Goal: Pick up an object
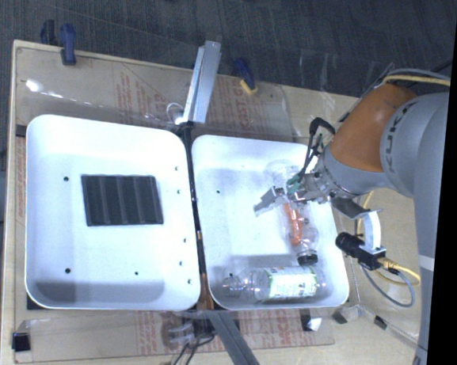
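In the right bin (217, 216), tool (279, 196) beside small bottle (298, 227)

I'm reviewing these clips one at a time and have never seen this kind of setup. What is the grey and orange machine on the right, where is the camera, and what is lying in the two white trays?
The camera is fixed above a bench and looks down at a slant. The grey machine with the orange band is a robot arm reaching in from the right; a program moves it, and its job is to pick up an object. At its end is a two-finger gripper, low over the right bin. Just below it lies a clear bottle with orange inside, and along the bin's near wall lies a larger clear plastic bottle on its side. Whether the gripper has hold of anything cannot be told from this view. The left bin holds a dark ribbed rectangular pad, lying flat.
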You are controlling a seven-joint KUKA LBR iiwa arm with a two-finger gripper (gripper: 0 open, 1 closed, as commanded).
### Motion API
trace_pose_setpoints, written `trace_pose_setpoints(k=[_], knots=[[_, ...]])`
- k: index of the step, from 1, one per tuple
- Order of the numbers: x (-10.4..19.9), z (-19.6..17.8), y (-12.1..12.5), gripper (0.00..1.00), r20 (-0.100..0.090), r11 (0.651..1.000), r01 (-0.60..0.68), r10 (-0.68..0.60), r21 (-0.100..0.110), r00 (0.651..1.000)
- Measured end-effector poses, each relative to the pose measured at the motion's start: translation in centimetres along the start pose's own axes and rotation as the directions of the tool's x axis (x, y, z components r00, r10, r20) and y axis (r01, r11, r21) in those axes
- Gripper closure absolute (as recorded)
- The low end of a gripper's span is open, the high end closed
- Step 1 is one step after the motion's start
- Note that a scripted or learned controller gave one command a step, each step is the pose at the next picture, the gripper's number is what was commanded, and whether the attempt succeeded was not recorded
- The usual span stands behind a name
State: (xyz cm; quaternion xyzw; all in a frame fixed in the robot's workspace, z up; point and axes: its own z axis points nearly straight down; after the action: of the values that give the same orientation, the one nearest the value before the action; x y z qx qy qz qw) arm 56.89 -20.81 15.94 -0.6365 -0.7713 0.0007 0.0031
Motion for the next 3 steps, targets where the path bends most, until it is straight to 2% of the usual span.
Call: trace_pose_setpoints(k=[3], knots=[[-0.02,0.02,-0.02,0.00,0.000,1.000,0.000,0.000,0.000,1.000]])
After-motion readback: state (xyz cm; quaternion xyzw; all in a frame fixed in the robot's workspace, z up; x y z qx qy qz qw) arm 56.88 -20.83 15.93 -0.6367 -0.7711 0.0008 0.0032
